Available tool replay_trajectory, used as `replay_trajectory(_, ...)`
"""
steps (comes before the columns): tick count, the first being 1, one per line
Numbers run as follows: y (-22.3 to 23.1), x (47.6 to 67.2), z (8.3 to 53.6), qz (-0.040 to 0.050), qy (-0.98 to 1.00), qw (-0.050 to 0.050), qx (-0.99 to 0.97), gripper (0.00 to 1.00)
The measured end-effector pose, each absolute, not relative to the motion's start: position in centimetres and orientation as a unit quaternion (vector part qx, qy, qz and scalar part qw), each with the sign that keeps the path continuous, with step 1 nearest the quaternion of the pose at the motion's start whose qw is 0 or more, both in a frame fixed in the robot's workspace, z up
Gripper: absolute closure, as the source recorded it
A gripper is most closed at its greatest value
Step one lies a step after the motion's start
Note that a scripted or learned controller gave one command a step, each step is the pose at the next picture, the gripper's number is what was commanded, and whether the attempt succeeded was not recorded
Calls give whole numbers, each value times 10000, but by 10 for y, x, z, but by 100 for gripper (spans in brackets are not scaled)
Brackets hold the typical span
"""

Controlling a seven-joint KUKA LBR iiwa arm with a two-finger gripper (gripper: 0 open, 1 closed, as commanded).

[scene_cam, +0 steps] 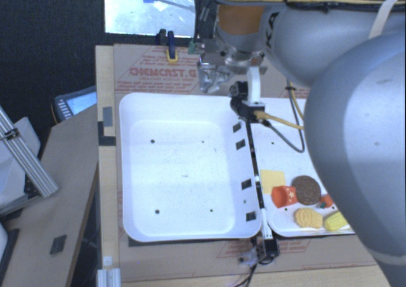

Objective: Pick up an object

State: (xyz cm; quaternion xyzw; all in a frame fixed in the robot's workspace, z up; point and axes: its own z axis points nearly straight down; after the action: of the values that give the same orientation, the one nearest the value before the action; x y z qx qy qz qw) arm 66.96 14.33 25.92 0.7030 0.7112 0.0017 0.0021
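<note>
The gripper (212, 82) is seen at the far rim of the left bin (130, 152), above the cardboard, and nothing is seen between its fingers. Whether it is released or clenched cannot be told, because that part is blurred. The objects are well apart from it, in the near corner of the right bin (279, 143): a yellow slab (271, 179), a red piece (283, 196), a brown disc (307, 189) and a pale cob (309, 218). For a good pick, one free object should be chosen and approached from straight above.
</note>
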Motion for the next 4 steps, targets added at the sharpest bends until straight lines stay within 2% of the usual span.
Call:
replay_trajectory(1, 201, 668, 256, 18, 7099, 3, 7043, 100)
replay_trajectory(4, 200, 670, 290, 44, 7147, 36, 6994, 100)
